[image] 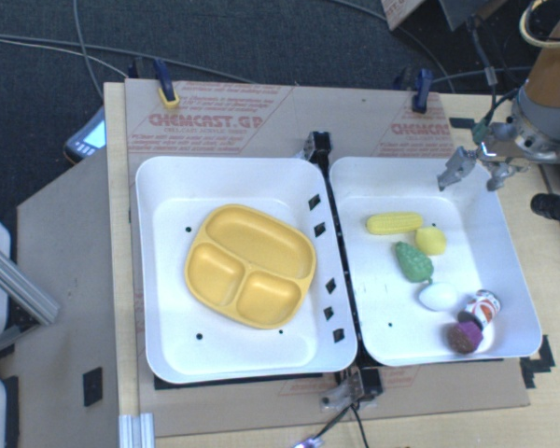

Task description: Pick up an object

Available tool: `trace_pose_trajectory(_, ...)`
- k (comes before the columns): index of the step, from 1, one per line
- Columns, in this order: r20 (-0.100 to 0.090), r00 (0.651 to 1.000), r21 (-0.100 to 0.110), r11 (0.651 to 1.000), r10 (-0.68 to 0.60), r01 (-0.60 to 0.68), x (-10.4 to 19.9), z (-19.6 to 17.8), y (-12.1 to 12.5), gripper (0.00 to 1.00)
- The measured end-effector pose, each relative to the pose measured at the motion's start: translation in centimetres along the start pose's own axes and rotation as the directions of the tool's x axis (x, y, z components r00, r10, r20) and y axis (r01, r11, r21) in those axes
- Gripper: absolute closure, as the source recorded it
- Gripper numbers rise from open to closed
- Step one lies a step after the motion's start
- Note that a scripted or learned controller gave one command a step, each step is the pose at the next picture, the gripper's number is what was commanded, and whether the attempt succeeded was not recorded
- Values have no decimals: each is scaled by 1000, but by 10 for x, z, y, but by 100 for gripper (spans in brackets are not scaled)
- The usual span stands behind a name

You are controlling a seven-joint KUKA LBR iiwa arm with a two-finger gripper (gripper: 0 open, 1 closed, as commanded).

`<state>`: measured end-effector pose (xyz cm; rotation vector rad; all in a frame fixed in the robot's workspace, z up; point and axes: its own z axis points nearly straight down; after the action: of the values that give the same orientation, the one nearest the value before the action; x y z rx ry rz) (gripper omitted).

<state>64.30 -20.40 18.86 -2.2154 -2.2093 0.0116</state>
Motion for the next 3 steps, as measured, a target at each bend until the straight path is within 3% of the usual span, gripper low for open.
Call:
trace_pose_trajectory(1,4,1000,-14,1000,-3,3,0,-9,3,0)
trace_pose_trajectory(3,2,1000,-9,1000,-5,5,2,105,10,0)
